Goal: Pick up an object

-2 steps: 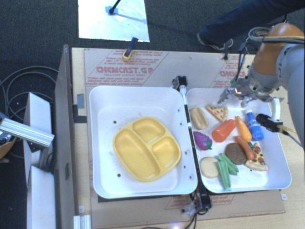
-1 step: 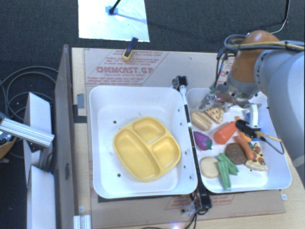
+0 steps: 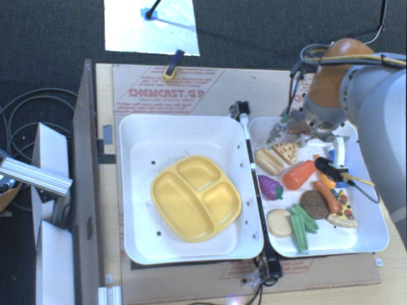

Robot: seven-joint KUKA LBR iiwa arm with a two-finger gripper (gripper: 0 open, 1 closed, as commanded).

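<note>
The pizza slice (image 3: 285, 151) is seen in the right bin (image 3: 375, 234), just beside the tool (image 3: 282, 132), whose spread cannot be told; probably light, stiff plastic, best taken across its edges

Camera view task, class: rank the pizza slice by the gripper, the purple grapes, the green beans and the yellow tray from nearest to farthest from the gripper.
From the gripper:
1. Pizza slice, just below it in the right bin.
2. Purple grapes, by the divider.
3. Green beans, right bin's front.
4. Yellow tray, in the left bin.
</note>
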